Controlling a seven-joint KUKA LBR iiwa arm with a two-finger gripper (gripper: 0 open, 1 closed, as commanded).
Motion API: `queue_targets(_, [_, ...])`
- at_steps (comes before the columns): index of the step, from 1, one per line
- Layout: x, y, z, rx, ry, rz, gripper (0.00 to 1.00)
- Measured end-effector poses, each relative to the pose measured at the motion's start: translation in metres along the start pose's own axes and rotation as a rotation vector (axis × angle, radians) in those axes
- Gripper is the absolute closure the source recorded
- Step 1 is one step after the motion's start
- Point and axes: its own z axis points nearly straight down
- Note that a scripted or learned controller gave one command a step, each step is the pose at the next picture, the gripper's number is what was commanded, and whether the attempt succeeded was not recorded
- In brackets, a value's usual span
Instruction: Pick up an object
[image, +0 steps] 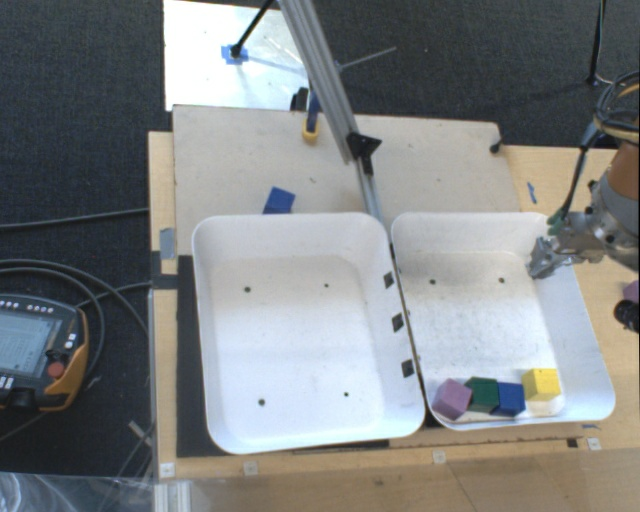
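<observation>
White plastic bins side by side: left bin (300, 330), right bin (480, 320). Along the right bin's near edge, a row of small blocks: purple (451, 397), green (484, 392), blue (509, 399), yellow (542, 383) (a pale piece just beneath). At the far right rim, gripper (545, 256), seemingly nothing held; fingers too blurred, cannot tell whether spread or closed. Well apart from the blocks.

No readable text, labels or numbers, teach pendant (35, 352) screen too blurred to read
</observation>
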Motion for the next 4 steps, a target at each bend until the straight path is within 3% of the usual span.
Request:
queue_targets(1, [0.028, -0.005, 0.162, 0.011, 0.007, -0.005, 1.0])
queue_targets(2, [0.027, -0.003, 0.148, 0.006, 0.006, -0.006, 1.0])
queue_targets(3, [0.087, 0.074, 0.159, 0.003, 0.009, -0.015, 1.0])
queue_targets(4, [0.101, 0.006, 0.054, 0.004, 0.007, -0.004, 1.0])
